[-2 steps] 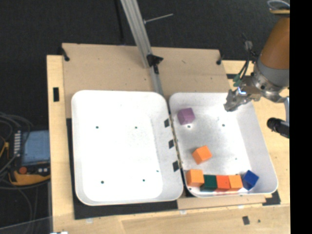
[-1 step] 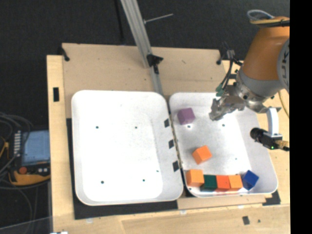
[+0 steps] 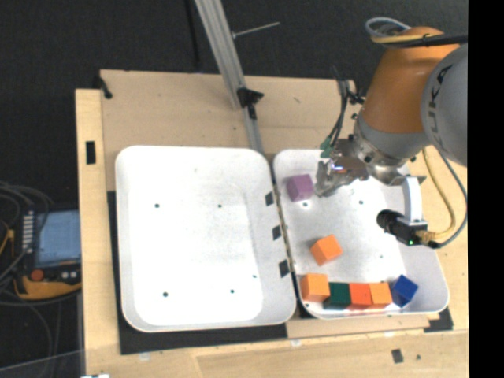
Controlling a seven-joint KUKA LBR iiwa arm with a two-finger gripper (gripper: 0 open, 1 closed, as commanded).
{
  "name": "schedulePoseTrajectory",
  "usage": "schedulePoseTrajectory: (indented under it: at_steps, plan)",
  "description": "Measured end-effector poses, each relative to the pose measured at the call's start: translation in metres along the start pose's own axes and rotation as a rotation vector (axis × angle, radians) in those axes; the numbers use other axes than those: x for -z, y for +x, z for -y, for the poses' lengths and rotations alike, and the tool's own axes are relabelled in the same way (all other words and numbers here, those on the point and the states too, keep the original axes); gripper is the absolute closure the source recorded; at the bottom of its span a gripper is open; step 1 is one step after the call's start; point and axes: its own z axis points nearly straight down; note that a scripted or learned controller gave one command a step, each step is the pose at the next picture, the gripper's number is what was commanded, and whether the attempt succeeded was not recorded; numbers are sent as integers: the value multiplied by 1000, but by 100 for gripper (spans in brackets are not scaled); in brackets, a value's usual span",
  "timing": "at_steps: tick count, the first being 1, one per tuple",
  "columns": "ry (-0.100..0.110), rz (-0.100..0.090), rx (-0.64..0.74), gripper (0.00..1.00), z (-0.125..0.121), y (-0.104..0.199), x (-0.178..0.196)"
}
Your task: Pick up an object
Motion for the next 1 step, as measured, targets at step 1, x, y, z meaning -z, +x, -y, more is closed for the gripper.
schedulePoseTrajectory:
  at_steps: [1]
  plan:
    - [2, 0, 1, 100, 18, 60, -5]
